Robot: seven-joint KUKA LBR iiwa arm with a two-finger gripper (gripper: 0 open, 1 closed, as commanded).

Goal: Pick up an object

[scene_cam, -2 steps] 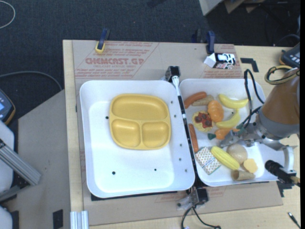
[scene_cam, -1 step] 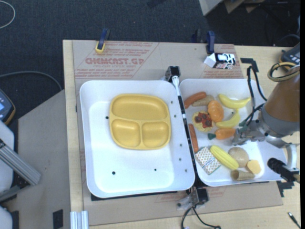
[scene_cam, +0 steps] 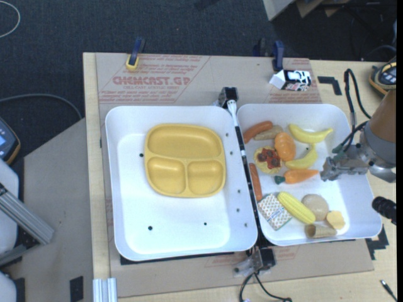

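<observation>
Rightward — fingers point(scene_cam: 329, 170) beside carrot point(scene_cam: 301, 176)

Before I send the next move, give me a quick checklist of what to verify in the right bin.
1. Hand is over the right bin: ok.
2. Something between its fingers: cannot tell, the view is too coarse.
3. Nearest target, the carrot, lies just beside the hand, reachable: ok.
4. Carrot free of neighbours: not ok, the banana and other toy food crowd it.
5. Yellow tray sits flat in the left bin, ready for a drop: ok.
</observation>
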